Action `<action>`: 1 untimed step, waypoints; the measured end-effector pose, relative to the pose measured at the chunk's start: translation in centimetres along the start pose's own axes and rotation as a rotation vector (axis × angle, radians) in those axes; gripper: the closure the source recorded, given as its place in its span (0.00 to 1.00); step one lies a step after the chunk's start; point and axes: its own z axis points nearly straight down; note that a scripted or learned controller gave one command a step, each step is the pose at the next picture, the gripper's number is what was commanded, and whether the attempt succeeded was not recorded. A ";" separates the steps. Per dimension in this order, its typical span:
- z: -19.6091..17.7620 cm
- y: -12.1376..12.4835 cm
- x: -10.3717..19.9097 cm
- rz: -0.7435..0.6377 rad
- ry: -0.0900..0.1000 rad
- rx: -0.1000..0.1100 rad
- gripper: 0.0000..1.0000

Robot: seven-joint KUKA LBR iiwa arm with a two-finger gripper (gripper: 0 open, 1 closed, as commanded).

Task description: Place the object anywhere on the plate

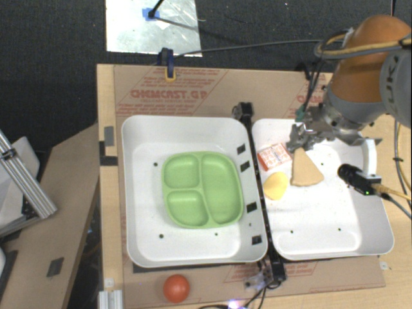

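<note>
A green plate (201,189) with three compartments lies in the left bin (138,172). In the right bin (335,230) lie a tan wedge (305,171), a yellow lemon-like object (276,185) and a small red-and-white packet (272,155). My gripper (301,140) hangs over the right bin's back part, just above the top of the tan wedge and to the right of the packet. Nothing shows clearly between its fingers.
A red ball (176,288) rests on the bench in front of the left bin. A foil sheet (153,18) lies behind the bins. A metal frame (22,179) stands at the far left.
</note>
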 end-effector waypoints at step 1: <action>1.2 -0.3 5.3 0.001 -0.001 0.001 1.00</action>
